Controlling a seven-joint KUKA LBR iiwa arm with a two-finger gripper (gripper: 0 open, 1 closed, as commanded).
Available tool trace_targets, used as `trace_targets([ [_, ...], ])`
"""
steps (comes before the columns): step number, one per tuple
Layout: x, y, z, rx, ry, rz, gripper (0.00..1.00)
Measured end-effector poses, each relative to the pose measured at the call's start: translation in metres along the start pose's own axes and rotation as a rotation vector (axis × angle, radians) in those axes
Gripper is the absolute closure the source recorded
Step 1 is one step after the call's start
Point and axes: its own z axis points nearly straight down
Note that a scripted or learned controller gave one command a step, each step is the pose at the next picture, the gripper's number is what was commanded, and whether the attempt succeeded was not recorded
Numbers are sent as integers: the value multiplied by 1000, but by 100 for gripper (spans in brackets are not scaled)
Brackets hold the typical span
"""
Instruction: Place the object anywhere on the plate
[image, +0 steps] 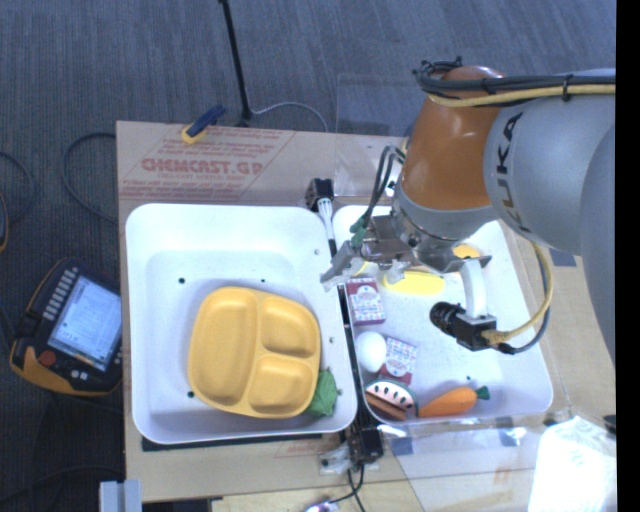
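Nearest you, in the right bin (535, 385), lie a carrot (447, 402) and a burger toy (390, 399), then an egg (370, 351) between two small cartons (366, 302), none of them on the yellow plate (255, 350) in the left bin (160, 262). Farther back, the gripper (385, 255) hangs over the right bin's far end beside a banana (415, 283); you cannot tell whether its jaws are spread or closed.

The arm (560, 150) is bulky and smooth grey, with a broad orange band (450, 150) above the wrist. Dark lettering marks the grey shell, and a yellow cable (535, 310) loops to a black cylindrical fitting (455, 322).
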Motion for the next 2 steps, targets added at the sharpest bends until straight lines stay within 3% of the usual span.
trace_targets([
  [2,0,0,0,0,0,0,0],
])
